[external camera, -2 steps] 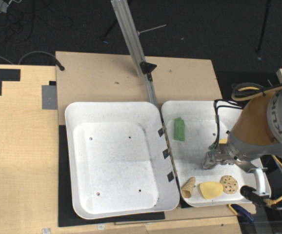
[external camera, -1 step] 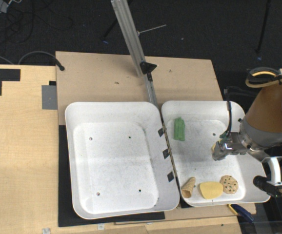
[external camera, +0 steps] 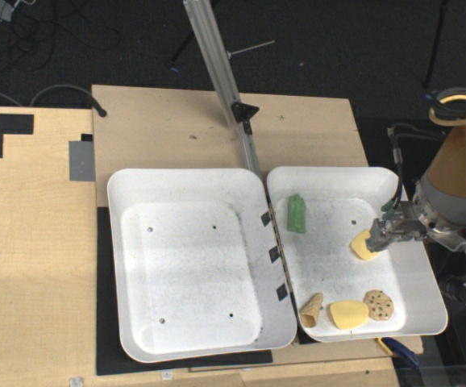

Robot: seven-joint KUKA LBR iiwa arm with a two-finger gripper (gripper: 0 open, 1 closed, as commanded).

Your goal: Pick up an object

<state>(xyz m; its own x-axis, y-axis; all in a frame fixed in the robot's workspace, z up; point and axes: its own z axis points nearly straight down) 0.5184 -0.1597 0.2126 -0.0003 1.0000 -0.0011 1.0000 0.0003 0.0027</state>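
The right bin (external camera: 330,185) holds several small objects. A green block (external camera: 296,214) lies near its left wall. A yellow piece (external camera: 363,248) rests at the right side of the bin floor, and my gripper (external camera: 382,235) is down at its right edge, touching or nearly touching it. Along the bin's front lie a tan cone (external camera: 311,307), a second yellow piece (external camera: 348,314) and a brown speckled cookie (external camera: 379,305). The arm (external camera: 447,188) reaches in over the bin's right rim.
The left bin (external camera: 186,264) stands beside the right one, with a divider of black clips (external camera: 274,253) between them. A slanted metal rail (external camera: 217,67) rises behind the bins. The wooden bench top (external camera: 31,240) extends to the left.
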